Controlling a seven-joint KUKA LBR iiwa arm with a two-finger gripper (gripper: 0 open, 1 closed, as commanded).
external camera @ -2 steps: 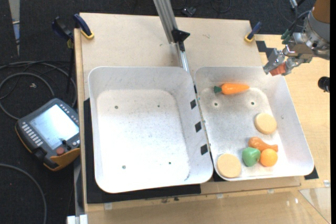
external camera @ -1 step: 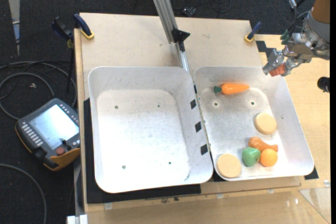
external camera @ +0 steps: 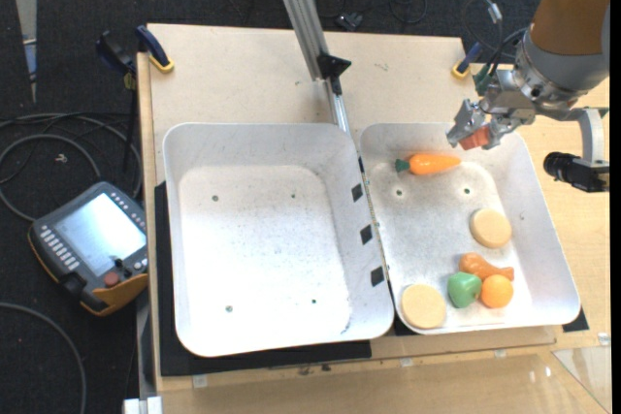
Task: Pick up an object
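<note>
Though small, orange green-tipped carrot [external camera: 433, 164]

Two shallow white bins sit side by side on a bench. In the right bin [external camera: 543, 238] lie a toy carrot [external camera: 430, 164] near the far end, a tan disc [external camera: 491, 228] in the middle, and another tan disc [external camera: 424, 304], a green piece [external camera: 464, 289] and orange pieces [external camera: 490, 281] at the near end. The gripper [external camera: 475, 133] hangs over the far right corner of that bin with something small and red between its fingers, and the left bin [external camera: 184, 208] shows bare white floor.
</note>
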